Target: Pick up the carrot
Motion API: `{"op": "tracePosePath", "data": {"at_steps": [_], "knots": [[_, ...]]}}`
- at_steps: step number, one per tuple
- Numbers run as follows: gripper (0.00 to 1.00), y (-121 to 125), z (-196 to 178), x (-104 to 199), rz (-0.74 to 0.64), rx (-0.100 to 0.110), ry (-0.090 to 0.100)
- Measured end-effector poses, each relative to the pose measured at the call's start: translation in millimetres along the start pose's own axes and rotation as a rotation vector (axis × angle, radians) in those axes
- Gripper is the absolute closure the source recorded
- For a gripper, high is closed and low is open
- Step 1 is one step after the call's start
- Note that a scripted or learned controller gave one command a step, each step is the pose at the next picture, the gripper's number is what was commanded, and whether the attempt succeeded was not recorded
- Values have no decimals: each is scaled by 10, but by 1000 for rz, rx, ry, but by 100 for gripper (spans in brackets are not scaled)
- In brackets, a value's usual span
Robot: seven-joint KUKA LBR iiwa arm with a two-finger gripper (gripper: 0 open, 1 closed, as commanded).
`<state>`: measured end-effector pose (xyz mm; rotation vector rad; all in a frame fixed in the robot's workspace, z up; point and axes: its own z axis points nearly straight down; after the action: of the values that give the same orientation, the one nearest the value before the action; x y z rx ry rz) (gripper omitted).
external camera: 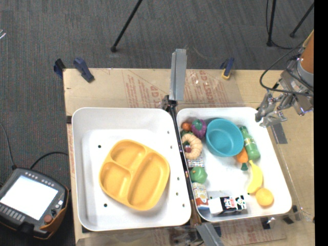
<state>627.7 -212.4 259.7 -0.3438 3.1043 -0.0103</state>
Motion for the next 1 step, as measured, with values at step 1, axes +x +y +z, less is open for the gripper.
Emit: {"op": "tracePosePath", "data": {"at_steps": [1], "knots": [[0, 18, 81, 22, 0, -8, 12]]}}
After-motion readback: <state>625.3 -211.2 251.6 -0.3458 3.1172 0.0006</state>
